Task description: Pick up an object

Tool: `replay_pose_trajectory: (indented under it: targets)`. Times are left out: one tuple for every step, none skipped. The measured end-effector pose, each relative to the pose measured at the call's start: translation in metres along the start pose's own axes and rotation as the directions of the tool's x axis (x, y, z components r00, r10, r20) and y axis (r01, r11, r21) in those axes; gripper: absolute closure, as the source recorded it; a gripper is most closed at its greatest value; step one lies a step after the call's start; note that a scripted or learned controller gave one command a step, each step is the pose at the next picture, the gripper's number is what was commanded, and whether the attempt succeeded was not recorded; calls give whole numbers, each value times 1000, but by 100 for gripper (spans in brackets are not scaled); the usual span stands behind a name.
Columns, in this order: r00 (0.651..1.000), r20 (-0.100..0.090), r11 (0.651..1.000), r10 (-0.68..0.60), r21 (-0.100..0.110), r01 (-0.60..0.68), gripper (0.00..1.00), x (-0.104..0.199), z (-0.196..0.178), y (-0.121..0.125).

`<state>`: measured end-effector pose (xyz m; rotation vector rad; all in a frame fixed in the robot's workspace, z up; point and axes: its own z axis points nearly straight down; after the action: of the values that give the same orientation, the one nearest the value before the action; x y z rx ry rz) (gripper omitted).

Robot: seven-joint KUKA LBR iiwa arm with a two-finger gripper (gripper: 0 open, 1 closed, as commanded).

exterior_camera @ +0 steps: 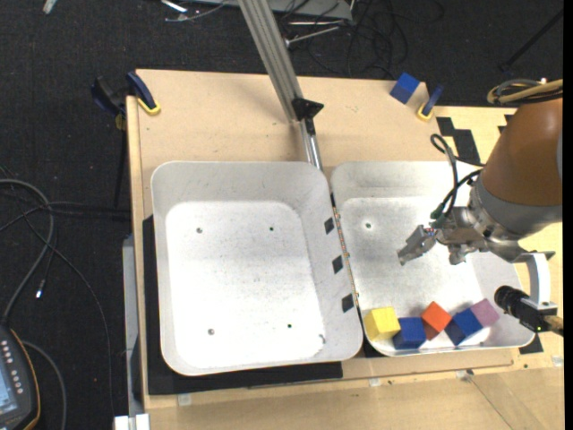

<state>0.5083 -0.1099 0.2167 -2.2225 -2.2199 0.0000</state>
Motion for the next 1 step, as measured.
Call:
replay_pose_trajectory:
  targets:
    - [1000, 4, 1000, -3, -10, 3, 0, -26, -71, 35]
